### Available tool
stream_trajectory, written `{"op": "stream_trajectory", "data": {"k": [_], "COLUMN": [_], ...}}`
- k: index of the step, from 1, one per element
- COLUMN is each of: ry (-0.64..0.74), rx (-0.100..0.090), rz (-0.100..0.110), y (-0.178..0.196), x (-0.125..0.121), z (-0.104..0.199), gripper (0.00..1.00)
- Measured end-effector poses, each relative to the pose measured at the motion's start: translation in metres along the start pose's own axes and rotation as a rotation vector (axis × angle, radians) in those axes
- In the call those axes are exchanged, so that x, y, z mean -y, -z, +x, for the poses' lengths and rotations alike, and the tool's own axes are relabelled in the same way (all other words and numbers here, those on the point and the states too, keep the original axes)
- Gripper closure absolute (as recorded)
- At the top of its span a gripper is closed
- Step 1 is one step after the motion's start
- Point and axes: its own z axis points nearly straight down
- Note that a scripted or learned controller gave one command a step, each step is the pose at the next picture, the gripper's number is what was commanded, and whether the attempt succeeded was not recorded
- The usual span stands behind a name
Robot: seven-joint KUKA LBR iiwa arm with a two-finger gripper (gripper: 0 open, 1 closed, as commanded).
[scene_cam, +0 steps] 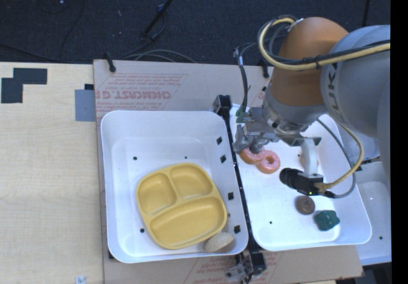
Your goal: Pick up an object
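Two bins; gripper (254, 146) low over pink donut (269, 162) at right bin's (357, 228) upper left. Approach step; finger state cannot be told. Next: close, lift.

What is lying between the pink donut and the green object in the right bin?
In the camera view, between the pink donut and the green object lies a small brown round piece, near the green object; the rest is bare white bin floor.
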Motion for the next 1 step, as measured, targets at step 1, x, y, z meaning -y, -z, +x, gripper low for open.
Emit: {"op": "stream_trajectory", "data": {"k": [1], "ry": [-0.001], "rx": [0.001], "rz": [0.001], "y": [-0.0143], "x": [-0.0096], "z": [0.0453], "gripper": [1.00]}}
